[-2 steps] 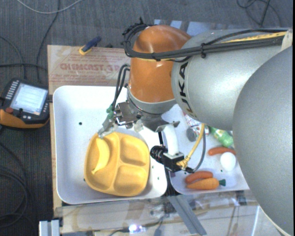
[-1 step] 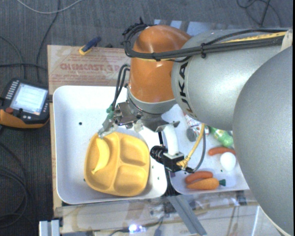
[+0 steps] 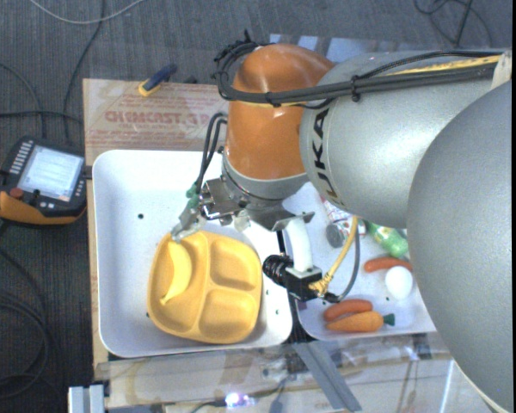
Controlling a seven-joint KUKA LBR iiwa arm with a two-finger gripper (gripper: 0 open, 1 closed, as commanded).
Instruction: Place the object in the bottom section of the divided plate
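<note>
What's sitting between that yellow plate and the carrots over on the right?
In the camera view, between the yellow divided plate and the carrots lie the two white bins' adjoining rims and a black fitting with a yellow cable hanging off the arm.

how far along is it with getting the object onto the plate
Done: the arm has reached over the left bin, gripper above the plate. In hand: nothing visible; the wrist hides the fingers. Left: the plate's sections look bare, and the carrots and egg lie in the right bin.
</note>
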